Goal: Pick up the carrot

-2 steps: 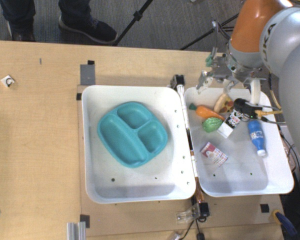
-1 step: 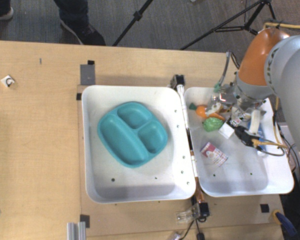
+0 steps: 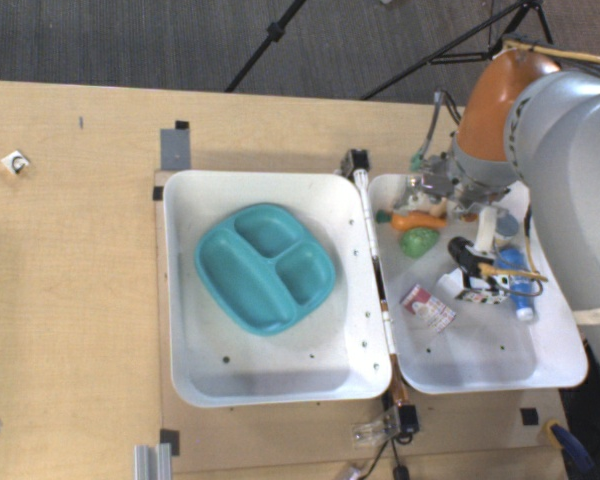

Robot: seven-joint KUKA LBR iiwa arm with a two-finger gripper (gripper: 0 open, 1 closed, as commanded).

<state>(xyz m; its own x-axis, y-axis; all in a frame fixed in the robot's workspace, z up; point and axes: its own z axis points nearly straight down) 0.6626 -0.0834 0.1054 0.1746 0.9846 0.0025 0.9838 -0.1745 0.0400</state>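
- Bench (image 3: 70,298): pale wooden surface bearing two shallow white bins side by side.
- Arm (image 3: 570,168): grey, with an orange band (image 3: 500,103) above the wrist. It reaches in from the right of the camera view and covers the far right corner of the right bin.
- Left bin (image 3: 180,358): white and square, with rounded corners. It holds one item.
- Right bin (image 3: 480,363): white, touching the left bin along a shared edge. Its contents are crowded into the far half, and the near half shows bare floor.
- Divided plate (image 3: 265,268): teal, with three compartments. It lies flat near the centre of the left bin, turned at a slant to the bin walls.
- Gripper (image 3: 435,196): positioned over the far left part of the right bin, directly above the carrot. Whether it is open or closed cannot be told, and no contact with the carrot can be confirmed.
- Carrot (image 3: 420,222): orange, lying roughly crosswise on the floor of the right bin, in its far left part and close to the shared edge.
- Green item (image 3: 417,244): rounded, just beside the carrot on its near side.
- Blue item (image 3: 518,273): lies near the right wall of the right bin, partly under the arm.
- Packet (image 3: 427,308): small, white and red, near the middle of the right bin and apart from the carrot.
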